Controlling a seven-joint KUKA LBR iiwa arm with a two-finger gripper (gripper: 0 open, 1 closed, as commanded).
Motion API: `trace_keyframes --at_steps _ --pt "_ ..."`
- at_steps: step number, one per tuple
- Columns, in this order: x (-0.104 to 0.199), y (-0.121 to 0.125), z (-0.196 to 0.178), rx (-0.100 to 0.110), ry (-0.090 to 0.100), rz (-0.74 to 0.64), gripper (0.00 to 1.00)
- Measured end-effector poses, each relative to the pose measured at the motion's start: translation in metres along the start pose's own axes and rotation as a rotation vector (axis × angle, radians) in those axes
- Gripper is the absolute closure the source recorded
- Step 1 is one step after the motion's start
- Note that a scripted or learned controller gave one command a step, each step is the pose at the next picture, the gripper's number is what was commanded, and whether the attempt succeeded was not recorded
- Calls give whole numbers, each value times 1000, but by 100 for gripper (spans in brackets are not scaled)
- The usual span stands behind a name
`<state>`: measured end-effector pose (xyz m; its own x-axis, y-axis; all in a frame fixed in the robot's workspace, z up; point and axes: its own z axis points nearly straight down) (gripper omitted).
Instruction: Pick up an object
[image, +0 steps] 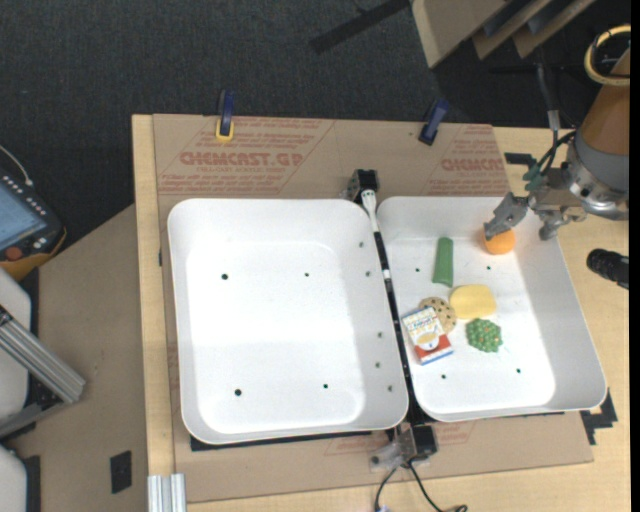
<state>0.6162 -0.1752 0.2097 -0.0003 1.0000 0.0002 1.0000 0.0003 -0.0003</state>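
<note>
While my end effector (522, 216) hangs with fingers apart, the orange ball (499, 240) sits just below its left finger, lower-left in frame.

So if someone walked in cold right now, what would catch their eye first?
Probably the end effector at the right bin's far right corner, right beside a small orange object. Next, the cluster mid-bin: a green stick, a yellow piece, a cookie, a red-and-white box and a bumpy green item.
</note>
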Motion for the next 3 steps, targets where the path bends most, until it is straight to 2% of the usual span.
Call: trace_keyframes --at_steps 1,2,3 --pt "-15 -64 8 6 1 4 0" --pt "13 -113 122 13 6 1 0" --pt "11 -108 104 -4 -2 1 100"
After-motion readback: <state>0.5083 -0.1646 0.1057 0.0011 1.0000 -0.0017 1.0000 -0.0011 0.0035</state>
